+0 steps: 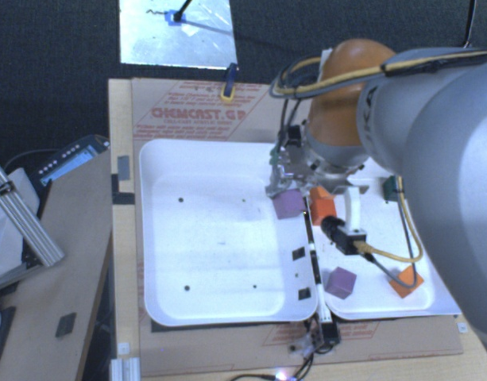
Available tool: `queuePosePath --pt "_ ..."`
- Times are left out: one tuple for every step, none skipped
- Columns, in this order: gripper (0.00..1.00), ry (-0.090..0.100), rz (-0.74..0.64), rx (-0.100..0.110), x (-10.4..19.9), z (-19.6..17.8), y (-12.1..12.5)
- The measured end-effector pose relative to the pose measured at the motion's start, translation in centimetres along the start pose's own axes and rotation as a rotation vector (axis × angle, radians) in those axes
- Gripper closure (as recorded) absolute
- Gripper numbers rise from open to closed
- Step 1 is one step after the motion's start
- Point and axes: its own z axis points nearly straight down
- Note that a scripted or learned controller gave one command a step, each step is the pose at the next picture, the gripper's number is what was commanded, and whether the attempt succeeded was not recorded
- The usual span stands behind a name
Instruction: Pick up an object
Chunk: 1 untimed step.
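My gripper (284, 187) hangs over the divider (311, 248) between the two bins, and a purple block (288, 204) sits right at its tip; I cannot tell whether it is gripped. Right of the divider lie an orange block (322, 205), a second purple block (340, 282) and an orange wedge (405, 281).

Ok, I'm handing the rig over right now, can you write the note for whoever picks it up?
Gripper: low over the left bin's right edge, right above a purple block; finger state unreadable, grasp unconfirmed.
Right bin: orange block by the divider, second purple block near the front, orange wedge at the front right.
Done: nothing visibly lifted.
Left: confirm a grasp, lift.
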Motion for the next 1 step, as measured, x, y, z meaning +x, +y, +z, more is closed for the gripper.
queuePosePath --pt "1.0 0.0 0.001 0.001 4.99 -0.72 6.46"
